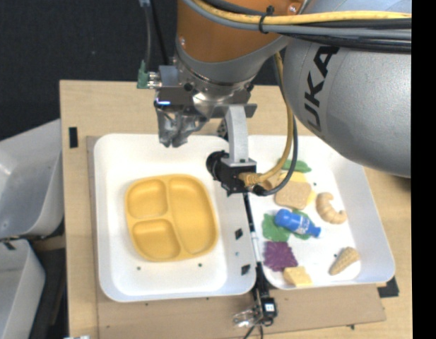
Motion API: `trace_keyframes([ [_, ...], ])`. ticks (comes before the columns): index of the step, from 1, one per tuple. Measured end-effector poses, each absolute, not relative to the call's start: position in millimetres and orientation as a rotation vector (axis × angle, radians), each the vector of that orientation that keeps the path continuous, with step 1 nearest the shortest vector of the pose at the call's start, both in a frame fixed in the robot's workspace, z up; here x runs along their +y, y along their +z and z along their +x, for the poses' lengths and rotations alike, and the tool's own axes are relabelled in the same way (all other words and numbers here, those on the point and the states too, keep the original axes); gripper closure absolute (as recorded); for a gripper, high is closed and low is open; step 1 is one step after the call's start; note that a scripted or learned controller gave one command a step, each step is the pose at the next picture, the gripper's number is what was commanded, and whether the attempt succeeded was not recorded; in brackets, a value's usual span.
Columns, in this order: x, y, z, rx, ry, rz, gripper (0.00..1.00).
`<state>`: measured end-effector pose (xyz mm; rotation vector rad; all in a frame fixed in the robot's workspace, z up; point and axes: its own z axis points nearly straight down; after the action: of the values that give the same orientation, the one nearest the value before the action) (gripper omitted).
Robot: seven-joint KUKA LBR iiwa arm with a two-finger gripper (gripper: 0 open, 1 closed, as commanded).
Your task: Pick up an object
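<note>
**Gripper at far rim of left bin, grip state unclear**

Gripper (pixel 175 140) hangs over the far rim of the left bin (pixel 104 189). Can't tell from this angle whether it's open or closed. Straight toward the camera from it, a yellow divided tray (pixel 172 215) lies flat in that bin, w/ three compartments facing up.

The small objs all sit well apart from the gripper, off to its view-right in the right bin (pixel 379 232). Closest to the gripper there is a tan bread slice (pixel 295 195), w/ a green piece (pixel 300 167) just beyond it. A croissant (pixel 331 208) lies further out, beside the bread. Nearer the camera, a blue bottle (pixel 297 222) lies on its side over a green leaf (pixel 271 226). Then come purple grapes (pixel 279 255), a yellow cheese block (pixel 297 277) and, farthest from the gripper, a tan cone (pixel 345 261).
</note>
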<state>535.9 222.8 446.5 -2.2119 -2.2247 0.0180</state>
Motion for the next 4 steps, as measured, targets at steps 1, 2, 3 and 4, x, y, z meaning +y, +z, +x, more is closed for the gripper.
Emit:
trace_keyframes([
  [1,221,461,575.6,-2.223,-0.002,-2.224,1.00],
  [2,150,225,574.5,-2.211,0.028,-2.221,1.00],
  [3,226,227,601.3,-2.229,-0.004,-2.212,1.00],
  [4,191,253,660.3,-2.222,-0.006,-2.228,1.00],
])
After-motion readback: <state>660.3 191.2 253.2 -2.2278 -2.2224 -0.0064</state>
